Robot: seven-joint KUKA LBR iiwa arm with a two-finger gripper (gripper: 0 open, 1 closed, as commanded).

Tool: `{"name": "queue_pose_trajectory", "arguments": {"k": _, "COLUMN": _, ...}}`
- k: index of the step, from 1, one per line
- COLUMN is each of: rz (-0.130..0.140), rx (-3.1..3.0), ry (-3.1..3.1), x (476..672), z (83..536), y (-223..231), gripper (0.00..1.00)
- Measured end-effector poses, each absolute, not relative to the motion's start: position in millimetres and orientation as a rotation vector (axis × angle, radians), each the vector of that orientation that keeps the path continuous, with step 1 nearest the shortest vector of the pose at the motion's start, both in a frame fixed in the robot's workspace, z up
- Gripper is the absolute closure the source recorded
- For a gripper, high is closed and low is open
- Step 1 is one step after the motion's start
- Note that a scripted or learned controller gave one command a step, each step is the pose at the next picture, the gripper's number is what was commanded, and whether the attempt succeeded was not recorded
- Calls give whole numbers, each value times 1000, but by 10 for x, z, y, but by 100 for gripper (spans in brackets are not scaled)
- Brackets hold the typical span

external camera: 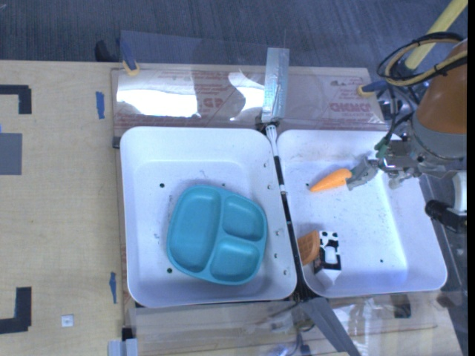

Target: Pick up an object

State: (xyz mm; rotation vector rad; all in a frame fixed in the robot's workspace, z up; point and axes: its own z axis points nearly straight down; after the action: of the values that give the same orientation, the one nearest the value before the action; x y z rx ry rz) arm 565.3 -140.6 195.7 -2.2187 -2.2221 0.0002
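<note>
Here, in the camera view, the arm (445, 117) reaches in over the right bin (415, 273), and the gripper (365, 173) sits low in that bin with its tip at the green, leafy end of an orange toy carrot (331, 180). The carrot lies on the bin floor, tapering away from the tool toward the divider between the bins. Whether the tool is open, closed or clamped on the carrot cannot be told; the contact zone is too small and blurred. The step in hand is judged to be the grasp approach, or the grasp itself, on the carrot. The next move would call for a firm closure on the thin end before any lift, since a hold there could slip or let the carrot pivot. Nearer the camera than the tool, against the divider, lie a small orange piece (307, 248) and, just beside it, a black-and-white object (329, 252). Beyond the divider, the left bin (148, 154) holds a teal compartment plate (217, 233), its sections bare.
</note>
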Motion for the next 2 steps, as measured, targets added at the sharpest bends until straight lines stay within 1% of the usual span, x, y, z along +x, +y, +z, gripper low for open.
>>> {"name": "queue_pose_trajectory", "arguments": {"k": 1, "rz": 6, "rx": -2154, "ry": -2278, "x": 5487, "z": 1155, "y": -1333, "gripper": 0}}
{"name": "queue_pose_trajectory", "arguments": {"k": 2, "rz": -5, "rx": -2206, "ry": -2241, "x": 5503, "z": 1704, "y": -1076, "gripper": 0}}
